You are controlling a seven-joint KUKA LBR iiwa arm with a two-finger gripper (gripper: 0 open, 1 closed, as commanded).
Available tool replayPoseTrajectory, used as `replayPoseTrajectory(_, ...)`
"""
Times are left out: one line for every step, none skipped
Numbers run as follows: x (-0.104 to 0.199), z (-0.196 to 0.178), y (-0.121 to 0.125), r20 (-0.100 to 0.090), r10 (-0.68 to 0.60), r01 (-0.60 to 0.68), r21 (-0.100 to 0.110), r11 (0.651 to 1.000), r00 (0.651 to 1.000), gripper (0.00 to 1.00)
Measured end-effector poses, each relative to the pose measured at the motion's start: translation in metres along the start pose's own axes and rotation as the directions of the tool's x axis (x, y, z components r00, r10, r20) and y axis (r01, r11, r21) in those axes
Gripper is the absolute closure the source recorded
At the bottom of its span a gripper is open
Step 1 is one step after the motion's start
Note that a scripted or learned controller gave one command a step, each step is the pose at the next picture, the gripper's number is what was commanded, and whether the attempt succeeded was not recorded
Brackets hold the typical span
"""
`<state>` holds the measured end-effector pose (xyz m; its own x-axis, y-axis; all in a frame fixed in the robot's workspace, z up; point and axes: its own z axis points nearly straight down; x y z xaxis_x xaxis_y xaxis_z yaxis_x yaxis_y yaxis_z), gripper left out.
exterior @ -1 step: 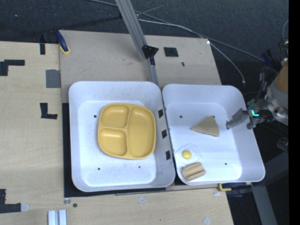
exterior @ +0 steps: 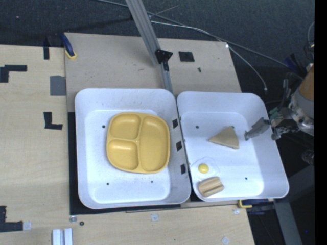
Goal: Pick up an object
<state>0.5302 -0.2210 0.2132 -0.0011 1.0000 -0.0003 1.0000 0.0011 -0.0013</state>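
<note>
Gripper [exterior: 258,128] is reaching in from the right edge of the frame, its grey finger [exterior: 255,130] hanging over the right bin [exterior: 265,188] near that bin's right wall; whether it is open or closed cannot be told from this angle, and nothing is showing between its parts. Just left of the fingertip, a tan wedge [exterior: 226,138] is lying flat on the bin floor, close to the finger but apart from it. Lower in the same bin, a fried egg [exterior: 204,168] is sitting near the left wall, and a bread roll [exterior: 210,186] is resting just below it, toward the bin's lower left corner. 2 white bins are sitting side by side at the centre of the frame, their inner walls touching. At left, the left bin [exterior: 89,188] is holding a yellow plate [exterior: 138,142] with 3 compartments, lying flat in the middle of its floor. A grey pole [exterior: 140,17] is slanting down from the top centre of the frame toward the seam between the bins. Thin cables [exterior: 204,32] are trailing across the dark floor in the upper right. The arm [exterior: 309,93] is showing at the far right, with its orange band partly cut off by the frame.
</note>
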Motion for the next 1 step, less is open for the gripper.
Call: replayPoseTrajectory(0.0053, 0.0485, -0.0086, -0.001, 0.0, 0.0, 0.005, 1.0, 1.0, 0.0)
